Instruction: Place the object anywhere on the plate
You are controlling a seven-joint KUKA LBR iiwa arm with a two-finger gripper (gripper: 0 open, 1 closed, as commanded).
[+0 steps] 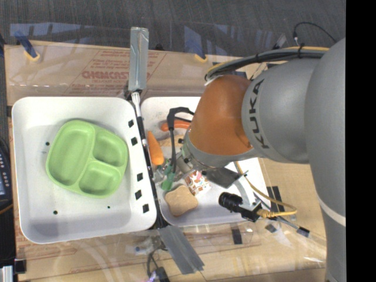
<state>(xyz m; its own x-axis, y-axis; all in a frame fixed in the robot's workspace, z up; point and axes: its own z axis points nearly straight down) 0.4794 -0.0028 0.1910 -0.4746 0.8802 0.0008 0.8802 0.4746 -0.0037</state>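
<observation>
Green and bare, the plate [87, 157] sits in the left bin [29, 216]. Everything else, the carrot [155, 148], bread [180, 202] and small carton [198, 183], lies in the right bin [202, 219] under the arm [282, 116]. Whether the jaws are apart, I cannot tell. By my reckoning nothing's delivered; picking, carrying and placing all remain.

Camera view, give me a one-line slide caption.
KUKA arm reaches over the right bin of small items; the green divided plate waits in the left bin.

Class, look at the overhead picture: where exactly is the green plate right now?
The green plate lies in the left white bin, slightly left of centre, across the divider from the carrot in the right bin.
</observation>
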